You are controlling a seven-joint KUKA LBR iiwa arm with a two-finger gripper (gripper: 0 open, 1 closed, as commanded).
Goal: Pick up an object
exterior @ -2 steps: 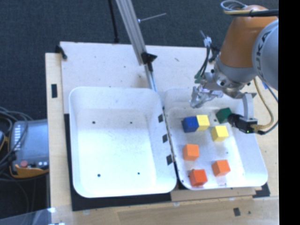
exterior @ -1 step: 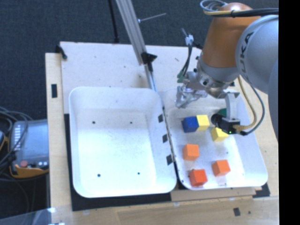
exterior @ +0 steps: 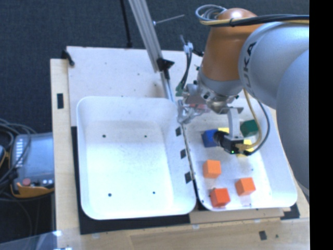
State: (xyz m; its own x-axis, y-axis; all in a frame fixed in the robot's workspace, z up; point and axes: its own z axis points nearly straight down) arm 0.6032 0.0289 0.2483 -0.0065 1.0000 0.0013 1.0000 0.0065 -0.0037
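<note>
Several blocks lie in the right bin [exterior: 273,189]. A blue block [exterior: 209,138] sits near its left wall and a green block [exterior: 250,126] lies further right, partly behind the arm. Three orange blocks rest toward the front: one in the middle [exterior: 212,169], one at the right [exterior: 245,186] and one near the front rim [exterior: 220,197]. My gripper [exterior: 185,112] hangs over the back left corner of the right bin, close to the divide between the bins. It is above and left of the blue block. I see nothing between its tips.
The left bin [exterior: 125,102] is a shallow white tray beside the right one. A slanted aluminium rail [exterior: 148,33] runs down from the top to the bins' back edge. A grey box with cables [exterior: 32,163] sits off the bench at the left.
</note>
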